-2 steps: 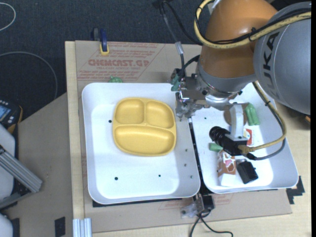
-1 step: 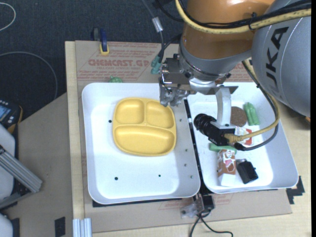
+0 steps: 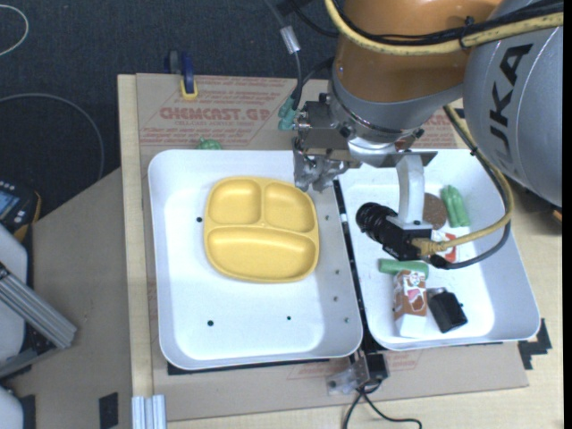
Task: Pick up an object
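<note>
Black block (image 3: pixel 446 311): lower right of the frame, in the right bin (image 3: pixel 511 322), touching the packet's corner.
Packet (image 3: pixel 411 297): brown, white and red, just left of the block – its print is too small to read.
Left bin (image 3: pixel 179 315): holds 1 yellow plate (image 3: pixel 261 229) with 3 compartments, lying flat in the bin's upper half.
Green stick (image 3: pixel 456 206): upper part of the right bin, beside a brown disc (image 3: pixel 435 209).
Gripper (image 3: pixel 315 175): upper middle of the frame, over the rim between the 2 bins, just off the plate's upper right corner; whether it is open or closed cannot be told, and nothing is seen held in it.
Board (image 3: pixel 223 107): brown sheet under the bins, printed in red "CHEMCAST GP" – the smaller lines below are unreadable.
Arm (image 3: pixel 523 79): enters from the upper right, grey casing with the letters "KA" showing, orange band (image 3: pixel 411 16) directly above the wrist, wrist pointing down at the bins.
</note>
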Controlling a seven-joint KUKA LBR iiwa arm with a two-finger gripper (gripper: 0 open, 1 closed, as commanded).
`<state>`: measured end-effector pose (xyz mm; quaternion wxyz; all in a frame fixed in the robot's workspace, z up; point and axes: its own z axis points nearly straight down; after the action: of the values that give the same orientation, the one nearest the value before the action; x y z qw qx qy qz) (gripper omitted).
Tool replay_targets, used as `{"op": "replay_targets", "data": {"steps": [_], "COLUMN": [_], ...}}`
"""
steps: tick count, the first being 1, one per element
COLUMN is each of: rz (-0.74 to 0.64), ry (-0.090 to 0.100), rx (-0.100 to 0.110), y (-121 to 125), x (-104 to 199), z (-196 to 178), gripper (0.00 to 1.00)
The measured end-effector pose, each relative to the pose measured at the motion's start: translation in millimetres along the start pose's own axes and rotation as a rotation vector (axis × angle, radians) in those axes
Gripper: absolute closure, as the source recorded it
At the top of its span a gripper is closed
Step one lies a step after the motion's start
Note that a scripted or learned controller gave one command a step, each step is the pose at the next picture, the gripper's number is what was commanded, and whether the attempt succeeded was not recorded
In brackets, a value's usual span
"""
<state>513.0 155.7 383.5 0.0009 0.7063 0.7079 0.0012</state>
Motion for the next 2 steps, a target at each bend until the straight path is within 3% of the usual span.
{"op": "replay_targets", "data": {"steps": [2], "rz": [-0.003], "ry": [-0.001], "rx": [-0.003], "y": [1], "x": [1], "z": [-20], "gripper": [1.00]}}
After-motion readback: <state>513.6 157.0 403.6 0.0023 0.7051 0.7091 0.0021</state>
